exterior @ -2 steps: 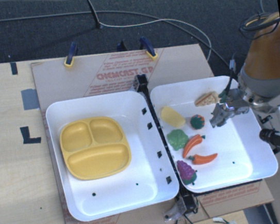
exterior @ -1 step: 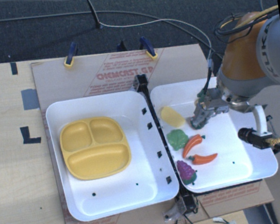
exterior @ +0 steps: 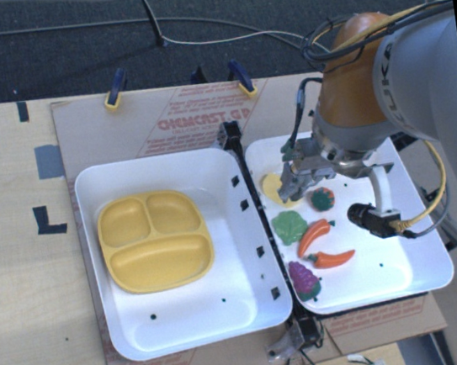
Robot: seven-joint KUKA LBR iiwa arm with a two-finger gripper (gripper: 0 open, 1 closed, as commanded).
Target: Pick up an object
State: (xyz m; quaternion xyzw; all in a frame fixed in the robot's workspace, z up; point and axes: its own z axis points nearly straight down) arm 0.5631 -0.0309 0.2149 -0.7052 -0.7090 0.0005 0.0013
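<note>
While the gripper hovers low over the right bin at frame centre-right, jaw state can't be made out. Toy food lies just below it: green piece, two orange peppers, purple piece. Yellow tray sits in left bin.

occluded: yellow piece partly under tool | cut off: arm, right edge
</note>
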